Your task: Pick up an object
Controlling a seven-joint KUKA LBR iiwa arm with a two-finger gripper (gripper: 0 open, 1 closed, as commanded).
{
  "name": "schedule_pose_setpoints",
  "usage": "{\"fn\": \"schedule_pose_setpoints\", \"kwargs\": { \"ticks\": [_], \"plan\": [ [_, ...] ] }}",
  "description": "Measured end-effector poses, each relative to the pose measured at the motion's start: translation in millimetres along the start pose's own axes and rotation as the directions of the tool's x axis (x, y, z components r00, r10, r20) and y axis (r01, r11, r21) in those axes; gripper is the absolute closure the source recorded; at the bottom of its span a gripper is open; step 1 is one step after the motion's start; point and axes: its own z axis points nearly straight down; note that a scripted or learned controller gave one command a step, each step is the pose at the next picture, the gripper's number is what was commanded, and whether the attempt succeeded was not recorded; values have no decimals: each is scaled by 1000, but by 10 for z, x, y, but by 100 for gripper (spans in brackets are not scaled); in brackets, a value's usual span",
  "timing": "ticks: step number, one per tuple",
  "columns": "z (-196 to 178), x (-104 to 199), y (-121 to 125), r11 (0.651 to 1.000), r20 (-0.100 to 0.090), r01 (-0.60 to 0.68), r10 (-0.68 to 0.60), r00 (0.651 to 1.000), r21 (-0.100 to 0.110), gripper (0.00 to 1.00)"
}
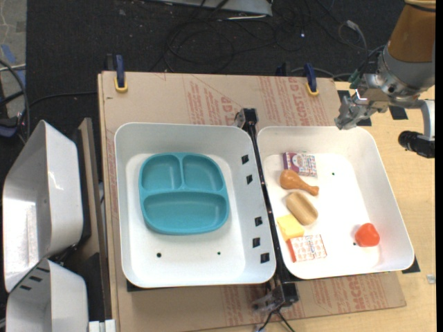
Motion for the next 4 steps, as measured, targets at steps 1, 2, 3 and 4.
{"fn": "schedule_pose_setpoints", "kwargs": {
  "ticks": [1,2,3,4],
  "plan": [
    [-45,536,-117,1000,-3,2,-2,1000,6,100],
    [84,987,-151,1000,-3,2,-2,1000,8,100],
    [93,1517,-339,1000,-3,3,-3,1000,9,100],
    [260,2046,-480,1000,-3,3,-3,1000,10,100]
  ]
}}
